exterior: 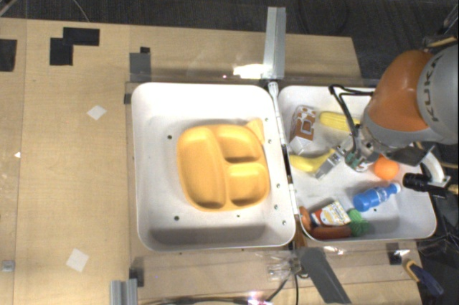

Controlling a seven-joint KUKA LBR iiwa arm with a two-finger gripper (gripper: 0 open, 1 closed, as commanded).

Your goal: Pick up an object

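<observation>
My gripper reaches down into the right bin from the right, its grey tip low over the bin's middle. It sits right beside a yellow banana-like piece, touching or nearly touching its right end. An orange ball lies just right of the gripper. Behind it are a brown and white carton and a yellow corn-like item. A blue bottle lies in front, with a red and white bottle and a green piece at the front wall.
The left bin holds a yellow divided tray, tilted against the wall between the bins. A metal post rises behind the bins. Black cables hang off the arm over the right bin's back.
</observation>
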